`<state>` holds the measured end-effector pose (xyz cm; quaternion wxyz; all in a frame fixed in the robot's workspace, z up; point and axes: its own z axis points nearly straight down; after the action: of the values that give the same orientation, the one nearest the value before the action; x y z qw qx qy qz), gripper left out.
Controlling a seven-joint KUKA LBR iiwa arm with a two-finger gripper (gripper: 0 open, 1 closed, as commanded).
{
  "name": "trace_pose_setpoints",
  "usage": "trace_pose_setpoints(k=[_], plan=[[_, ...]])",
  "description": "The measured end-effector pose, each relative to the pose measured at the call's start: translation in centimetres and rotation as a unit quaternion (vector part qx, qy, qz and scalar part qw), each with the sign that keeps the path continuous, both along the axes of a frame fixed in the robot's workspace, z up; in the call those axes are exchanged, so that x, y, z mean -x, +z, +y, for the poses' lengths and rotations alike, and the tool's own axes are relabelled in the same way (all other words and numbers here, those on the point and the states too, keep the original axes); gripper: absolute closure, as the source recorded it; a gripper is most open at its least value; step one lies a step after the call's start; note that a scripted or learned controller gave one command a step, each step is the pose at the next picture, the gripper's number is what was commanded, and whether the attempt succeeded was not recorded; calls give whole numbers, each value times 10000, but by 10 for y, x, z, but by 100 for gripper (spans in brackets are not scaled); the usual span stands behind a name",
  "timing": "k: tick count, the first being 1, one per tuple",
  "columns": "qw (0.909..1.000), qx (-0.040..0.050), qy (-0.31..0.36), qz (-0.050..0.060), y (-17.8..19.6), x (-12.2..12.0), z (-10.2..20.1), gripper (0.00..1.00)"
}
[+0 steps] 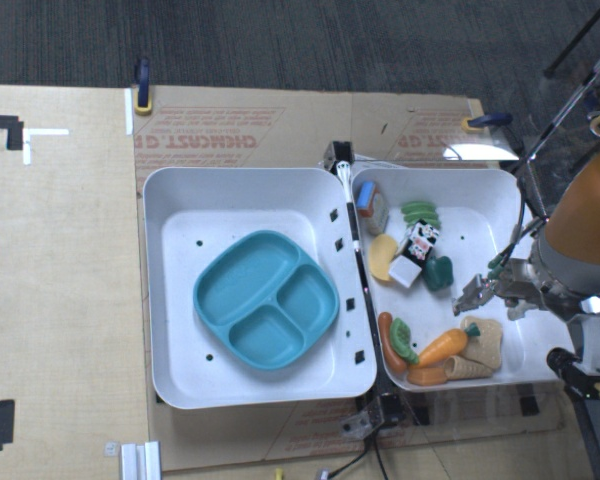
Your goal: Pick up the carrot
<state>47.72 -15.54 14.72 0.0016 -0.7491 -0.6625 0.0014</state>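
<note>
The flat brown cardboard sheet point(280, 128) under the two bins carries red printed lettering along its far edge, seen upside down and mirrored from this camera. One block lies beyond the far edge of the left white bin point(170, 298), another near the sheet's far right corner. The letters are too blurred to read with certainty. No other text, number or brand is legible.

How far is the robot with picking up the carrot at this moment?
Done: the arm has reached over the right bin, and the gripper hangs just above the carrot. In hand: nothing. The carrot lies on the bin floor among other toy foods, beside a waffle cone. Left: descend, close on the carrot and lift it.
</note>
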Motion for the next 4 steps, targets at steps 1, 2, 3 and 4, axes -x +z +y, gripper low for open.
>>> trace_pose_setpoints(k=[1, 2, 3, 4], plan=[[9999, 3, -120, -43, -53, -3, 54, 0], [9923, 39, 1233, -63, -52, -3, 59, 0], [9927, 60, 1205, -94, -43, -6, 57, 100], [9926, 55, 1208, -89, -43, -6, 57, 0]])
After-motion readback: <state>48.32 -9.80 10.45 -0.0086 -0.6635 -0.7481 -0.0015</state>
